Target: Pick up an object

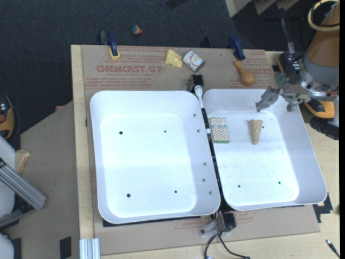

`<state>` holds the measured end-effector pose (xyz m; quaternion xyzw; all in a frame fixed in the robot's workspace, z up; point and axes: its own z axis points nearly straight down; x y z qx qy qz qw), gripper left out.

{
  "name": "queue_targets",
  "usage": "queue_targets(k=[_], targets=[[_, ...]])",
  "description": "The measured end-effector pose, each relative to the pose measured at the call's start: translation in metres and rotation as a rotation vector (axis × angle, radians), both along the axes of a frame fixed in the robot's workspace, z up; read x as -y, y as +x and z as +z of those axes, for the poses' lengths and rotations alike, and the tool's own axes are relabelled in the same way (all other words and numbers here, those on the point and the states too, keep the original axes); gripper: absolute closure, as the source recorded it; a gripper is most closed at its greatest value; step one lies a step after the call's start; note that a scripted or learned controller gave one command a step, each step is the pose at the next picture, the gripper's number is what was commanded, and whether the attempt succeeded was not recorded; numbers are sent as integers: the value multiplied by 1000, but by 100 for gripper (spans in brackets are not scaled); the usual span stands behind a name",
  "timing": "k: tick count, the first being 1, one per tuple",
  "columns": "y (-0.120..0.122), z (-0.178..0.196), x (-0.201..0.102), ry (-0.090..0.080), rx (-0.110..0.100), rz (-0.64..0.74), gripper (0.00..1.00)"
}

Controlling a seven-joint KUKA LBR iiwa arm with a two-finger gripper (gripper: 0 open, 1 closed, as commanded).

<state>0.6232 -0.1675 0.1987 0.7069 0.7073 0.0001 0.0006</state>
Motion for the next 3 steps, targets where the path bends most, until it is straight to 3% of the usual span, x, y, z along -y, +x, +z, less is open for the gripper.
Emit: queue_targets(k=[1,2,3], targets=[[23,-121,-19,4,-9,2,0],[25,-103,-18,0,1,2,100],[-3,-45,23,-2,3,-4,100]])
